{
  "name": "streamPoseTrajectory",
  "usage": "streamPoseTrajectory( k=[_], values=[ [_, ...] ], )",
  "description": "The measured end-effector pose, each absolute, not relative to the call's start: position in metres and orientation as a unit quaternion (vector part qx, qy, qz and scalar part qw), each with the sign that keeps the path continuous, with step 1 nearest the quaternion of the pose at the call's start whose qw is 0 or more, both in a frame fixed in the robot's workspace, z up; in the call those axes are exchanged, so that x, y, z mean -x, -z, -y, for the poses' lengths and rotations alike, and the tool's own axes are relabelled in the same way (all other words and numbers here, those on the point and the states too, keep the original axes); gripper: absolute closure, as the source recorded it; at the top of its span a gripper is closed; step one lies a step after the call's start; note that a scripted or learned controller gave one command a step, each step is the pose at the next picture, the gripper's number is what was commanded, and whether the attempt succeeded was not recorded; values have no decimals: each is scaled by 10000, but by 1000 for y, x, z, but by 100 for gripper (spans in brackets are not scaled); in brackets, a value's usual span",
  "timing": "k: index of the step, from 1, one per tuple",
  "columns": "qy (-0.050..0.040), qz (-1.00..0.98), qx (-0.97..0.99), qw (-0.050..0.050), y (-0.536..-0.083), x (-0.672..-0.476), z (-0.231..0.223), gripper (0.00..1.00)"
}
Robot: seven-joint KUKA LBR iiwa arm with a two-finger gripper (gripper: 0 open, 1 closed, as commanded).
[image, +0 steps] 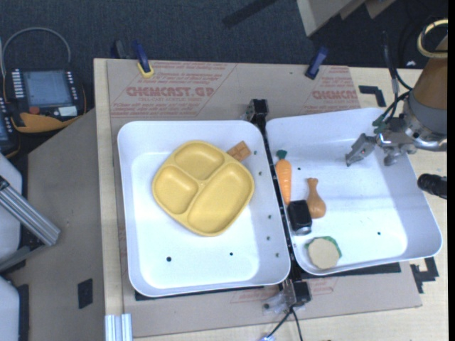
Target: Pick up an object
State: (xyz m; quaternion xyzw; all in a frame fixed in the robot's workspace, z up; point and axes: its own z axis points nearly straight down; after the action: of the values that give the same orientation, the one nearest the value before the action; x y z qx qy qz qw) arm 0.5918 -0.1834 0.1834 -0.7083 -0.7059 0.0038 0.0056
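Counter is pale board w/ red print, carrying two shallow glossy white plastic bins side by side; left bin holds a smooth yellow 3-section plate w/ a small tan block at its upper-right edge. Right bin has, along its left wall, an orange carrot w/ green top, a brown drumstick shape, a black boxy item & a round tan-green disc. Tool hovers over right bin's upper-right part, metal fingers spread apart, holding & touching nothing, well apart from those objs.

Carrot, drumstick, black block, sandwich — right bin's left side, lying flat.
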Motion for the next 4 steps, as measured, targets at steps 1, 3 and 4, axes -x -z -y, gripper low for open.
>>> streamPoseTrajectory(
  k=[1, 3, 4],
  values=[
    [0, 7072, 7070, -4, -191, -595, 183, 0],
    [8, 7069, 7073, -36, -91, -604, 190, 0],
    [46, 7071, 7071, -74, -105, -607, 189, 100]
  ],
)
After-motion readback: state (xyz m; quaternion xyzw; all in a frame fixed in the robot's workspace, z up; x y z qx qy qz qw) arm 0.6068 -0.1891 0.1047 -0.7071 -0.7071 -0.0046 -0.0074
